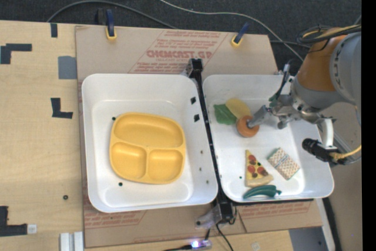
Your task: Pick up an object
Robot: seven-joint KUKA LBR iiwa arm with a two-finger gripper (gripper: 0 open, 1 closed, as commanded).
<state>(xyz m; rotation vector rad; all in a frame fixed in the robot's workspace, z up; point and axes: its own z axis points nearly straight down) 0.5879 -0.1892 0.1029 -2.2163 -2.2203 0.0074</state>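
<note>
The pincer (254, 123) is lowered into the right bin (305, 185), touching an orange round object (247, 128); whether its tips are apart or together cannot be told. A yellow block (237, 107) and a green piece (224, 114) lie just left. A yellow divided plate (148, 147) sits in the left bin (97, 97).

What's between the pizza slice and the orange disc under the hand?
Bare white bin floor separates the pizza slice from the orange disc in the camera view.
</note>
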